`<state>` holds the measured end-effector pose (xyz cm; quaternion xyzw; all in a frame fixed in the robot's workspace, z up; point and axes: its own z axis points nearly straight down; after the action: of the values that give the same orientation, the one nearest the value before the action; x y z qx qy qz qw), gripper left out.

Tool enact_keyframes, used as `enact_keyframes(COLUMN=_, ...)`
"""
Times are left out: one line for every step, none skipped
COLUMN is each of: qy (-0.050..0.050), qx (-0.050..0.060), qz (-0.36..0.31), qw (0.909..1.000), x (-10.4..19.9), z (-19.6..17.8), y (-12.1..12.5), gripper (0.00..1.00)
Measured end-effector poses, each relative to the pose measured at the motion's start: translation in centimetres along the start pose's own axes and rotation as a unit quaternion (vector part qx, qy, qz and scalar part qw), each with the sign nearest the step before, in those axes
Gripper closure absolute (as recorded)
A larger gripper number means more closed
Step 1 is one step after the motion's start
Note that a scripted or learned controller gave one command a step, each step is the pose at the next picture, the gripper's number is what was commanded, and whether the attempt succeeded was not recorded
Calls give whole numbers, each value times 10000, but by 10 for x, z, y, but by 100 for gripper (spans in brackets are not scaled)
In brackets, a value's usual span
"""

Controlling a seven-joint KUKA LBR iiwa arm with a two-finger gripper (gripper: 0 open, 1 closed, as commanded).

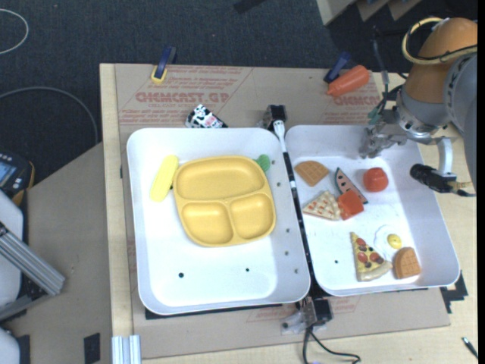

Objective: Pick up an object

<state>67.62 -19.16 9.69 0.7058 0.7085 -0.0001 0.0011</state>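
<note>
Gripper [373,146] hovers at right bin's [432,226] far edge; jaws' state you can't tell. Tomato [375,178] sits just beside, near that edge. Likely light, hard, slippery; pinch across its middle.

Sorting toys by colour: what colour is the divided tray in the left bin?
Yellow; the divided tray shows clearly in the camera view.

Yellow divided tray [223,199] in left bin [151,264]; toy foods in right bin [436,226]; tool [373,144] above its rear edge.
</note>
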Motion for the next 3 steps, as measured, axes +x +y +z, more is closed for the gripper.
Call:
enact_keyframes(qy=-8, qx=-35, qz=14, qw=10000, x=-2, z=-46, y=7, gripper=100)
enact_keyframes(qy=-10, qx=-35, qz=17, qw=10000, x=-10, z=-96, y=6, gripper=100)
enact_keyframes(qy=-6, qx=-29, qz=13, qw=10000, x=-10, z=-131, y=8, gripper=100)
